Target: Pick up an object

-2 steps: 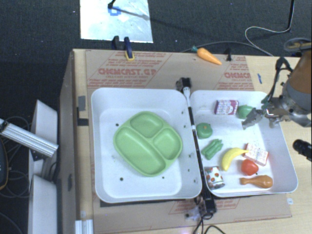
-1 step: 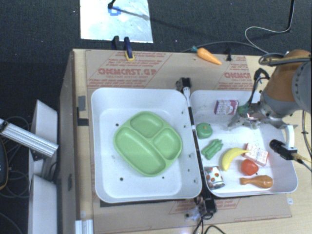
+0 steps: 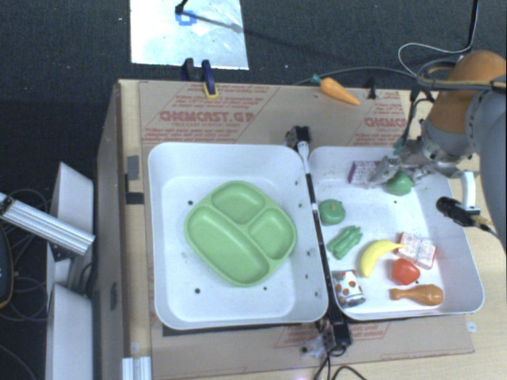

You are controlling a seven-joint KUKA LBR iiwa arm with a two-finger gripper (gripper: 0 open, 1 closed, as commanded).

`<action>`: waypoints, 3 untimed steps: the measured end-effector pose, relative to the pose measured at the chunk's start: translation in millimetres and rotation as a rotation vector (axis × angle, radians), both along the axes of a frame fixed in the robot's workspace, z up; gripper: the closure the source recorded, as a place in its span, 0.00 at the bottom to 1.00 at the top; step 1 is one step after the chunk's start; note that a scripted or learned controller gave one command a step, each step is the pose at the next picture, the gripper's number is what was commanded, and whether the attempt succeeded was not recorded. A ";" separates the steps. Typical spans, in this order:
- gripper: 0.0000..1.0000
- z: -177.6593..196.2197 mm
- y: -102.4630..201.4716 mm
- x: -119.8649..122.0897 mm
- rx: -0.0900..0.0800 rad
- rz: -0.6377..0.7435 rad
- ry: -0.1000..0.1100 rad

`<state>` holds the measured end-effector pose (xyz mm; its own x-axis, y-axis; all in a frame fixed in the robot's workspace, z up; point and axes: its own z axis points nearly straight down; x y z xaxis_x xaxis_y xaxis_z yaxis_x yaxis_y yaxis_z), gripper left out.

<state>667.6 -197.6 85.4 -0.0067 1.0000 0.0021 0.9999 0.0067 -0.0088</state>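
The right bin [image 3: 467,287] holds several toy foods. At its far end lie a pale purple box [image 3: 362,172] and a round green piece [image 3: 399,184]. My gripper [image 3: 394,169] is low over the far right part of this bin, right at the green piece and just right of the purple box. The arm's grey wrist and orange band [image 3: 463,81] rise behind it. Whether the green piece is gripped or merely lies under the gripper cannot be made out.
Nearer in the right bin are a green pepper [image 3: 330,210], a green pod [image 3: 344,241], a banana [image 3: 378,253], a pink wafer pack [image 3: 417,249], a tomato [image 3: 405,271], a drumstick [image 3: 417,294] and a small can [image 3: 348,287]. The left bin [image 3: 170,180] holds a green divided plate [image 3: 240,232]. A carrot [image 3: 340,91] lies on the bench behind.
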 end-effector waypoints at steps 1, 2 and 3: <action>1.00 11.5 0.7 0.8 0.001 0.004 0.000; 0.00 11.3 0.9 0.8 0.001 0.005 0.000; 0.00 2.2 -7.9 1.1 0.002 -0.001 -0.001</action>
